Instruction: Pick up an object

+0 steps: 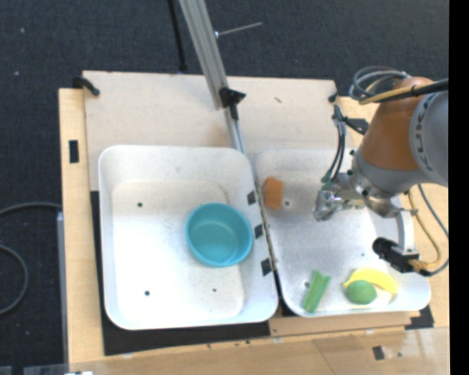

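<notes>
Right bin [293, 162], near edge: green stick [316, 291] lying tilted, yellow piece [377, 279] with green ball [360, 292] touching it. Mid-bin: gripper [325, 208] low over bare floor, nothing between the fingers; open or closed, cannot tell. Orange block [273, 194] near it, against the bin's left wall. Left bin [141, 162]: teal bowl [219, 234], upright. Far side: metal post [207, 41] slanting over the bench [156, 108].

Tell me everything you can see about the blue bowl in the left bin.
The blue bowl is round, plain turquoise, and looks like smooth plastic. It stands upright with its opening facing up, and nothing shows inside it. It rests on the floor of the left white bin, toward that bin's right side, near the divide between the bins. Nothing else touches it.
</notes>
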